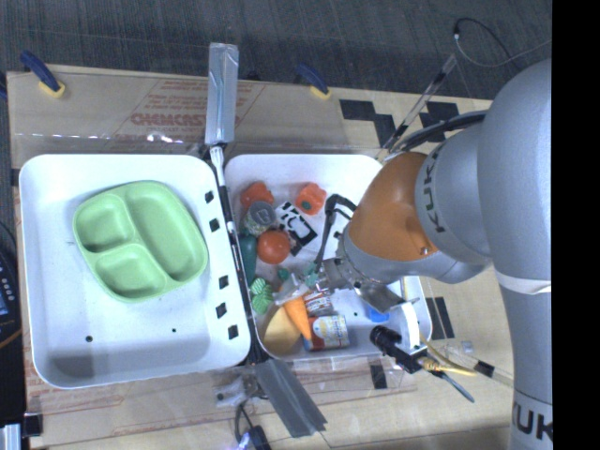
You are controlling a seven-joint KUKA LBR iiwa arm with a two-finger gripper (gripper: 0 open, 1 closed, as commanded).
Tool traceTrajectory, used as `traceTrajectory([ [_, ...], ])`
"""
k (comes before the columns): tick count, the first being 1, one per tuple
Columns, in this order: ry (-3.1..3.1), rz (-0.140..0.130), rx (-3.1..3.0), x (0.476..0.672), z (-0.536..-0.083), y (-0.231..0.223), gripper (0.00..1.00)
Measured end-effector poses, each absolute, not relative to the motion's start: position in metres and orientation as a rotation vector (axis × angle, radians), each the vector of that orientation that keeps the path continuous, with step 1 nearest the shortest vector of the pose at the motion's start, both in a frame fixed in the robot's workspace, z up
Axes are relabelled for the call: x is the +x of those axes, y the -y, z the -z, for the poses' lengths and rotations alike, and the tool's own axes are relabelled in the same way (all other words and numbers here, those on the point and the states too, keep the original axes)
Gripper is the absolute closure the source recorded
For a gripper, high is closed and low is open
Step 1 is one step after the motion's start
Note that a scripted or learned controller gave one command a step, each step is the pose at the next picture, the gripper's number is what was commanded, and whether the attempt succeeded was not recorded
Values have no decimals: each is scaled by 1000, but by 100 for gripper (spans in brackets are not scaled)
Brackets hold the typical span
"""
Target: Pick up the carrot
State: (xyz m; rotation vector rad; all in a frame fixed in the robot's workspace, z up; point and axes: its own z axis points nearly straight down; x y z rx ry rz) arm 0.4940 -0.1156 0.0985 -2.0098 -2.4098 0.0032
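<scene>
Carrot [298, 318] lies just at seven o'clock of the gripper [320, 290], its long axis running eleven to five; whether that gripper is closed cannot be told.

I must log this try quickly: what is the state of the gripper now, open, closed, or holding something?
Gripper: cannot be told; it is low in the right bin, close to the carrot.

We count two white bins [47, 251], one green divided plate [141, 240], one carrot [298, 317], one tomato [274, 246], and two blue clamps [42, 73] up top.
</scene>
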Motion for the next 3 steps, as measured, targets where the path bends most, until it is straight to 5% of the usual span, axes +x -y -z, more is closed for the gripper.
traceTrajectory([
  [1,2424,0,-1999,555,-91,100,100],
  [2,2397,-4,-2025,573,-198,49,100],
  [3,2224,-12,-2207,550,-188,-17,100],
])
